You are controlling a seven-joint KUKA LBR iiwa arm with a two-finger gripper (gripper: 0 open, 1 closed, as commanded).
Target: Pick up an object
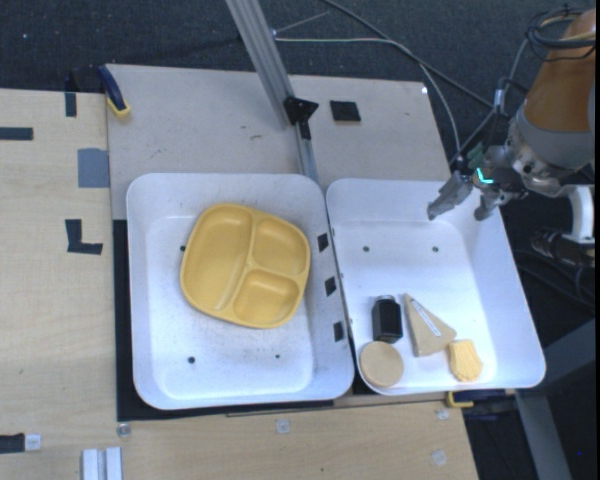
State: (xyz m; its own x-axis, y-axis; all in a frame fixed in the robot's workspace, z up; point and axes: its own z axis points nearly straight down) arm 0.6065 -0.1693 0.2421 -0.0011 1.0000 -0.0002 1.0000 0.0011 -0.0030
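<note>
A blue-and-yellow clamp sits at the bench's far left corner, beside grey tape patches.

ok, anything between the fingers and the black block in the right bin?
No: bare white bin floor separates the fingers from the black block in the camera view.

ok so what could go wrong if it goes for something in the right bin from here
The gripper hovers over the right bin's far corner, apart from the items.

1. The black block, tan disc, wedge and yellow piece crowd together, so the fingers may nudge a neighbour.
2. They sit near the front wall, which may block a clean descent.
</note>
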